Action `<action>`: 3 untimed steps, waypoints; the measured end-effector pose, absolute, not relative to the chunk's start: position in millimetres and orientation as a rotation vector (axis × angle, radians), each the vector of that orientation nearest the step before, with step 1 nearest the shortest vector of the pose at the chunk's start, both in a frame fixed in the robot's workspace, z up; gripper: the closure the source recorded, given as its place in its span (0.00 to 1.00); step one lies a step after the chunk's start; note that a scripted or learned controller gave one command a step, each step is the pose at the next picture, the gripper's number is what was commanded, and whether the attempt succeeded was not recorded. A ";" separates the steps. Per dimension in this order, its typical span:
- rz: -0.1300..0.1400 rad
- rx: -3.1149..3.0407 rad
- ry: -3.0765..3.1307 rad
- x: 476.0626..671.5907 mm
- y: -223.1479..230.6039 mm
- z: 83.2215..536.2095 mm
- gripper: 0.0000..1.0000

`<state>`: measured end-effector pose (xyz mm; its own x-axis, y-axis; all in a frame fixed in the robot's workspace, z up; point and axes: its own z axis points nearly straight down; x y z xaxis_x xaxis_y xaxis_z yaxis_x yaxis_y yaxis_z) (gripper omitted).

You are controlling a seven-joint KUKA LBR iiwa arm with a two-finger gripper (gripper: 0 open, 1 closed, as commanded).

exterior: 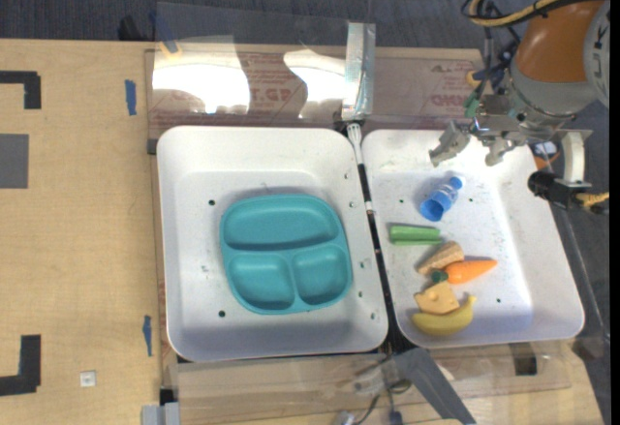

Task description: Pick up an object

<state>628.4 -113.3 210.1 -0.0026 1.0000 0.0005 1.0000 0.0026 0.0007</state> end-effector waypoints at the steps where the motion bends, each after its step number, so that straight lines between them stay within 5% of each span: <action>1: 0.008 2.242 2.193 600.1 -115.0 88.5 0.00; 2: 0.012 2.244 2.188 600.8 -115.7 98.8 1.00; 3: 0.012 2.380 2.033 638.5 -164.8 237.0 1.00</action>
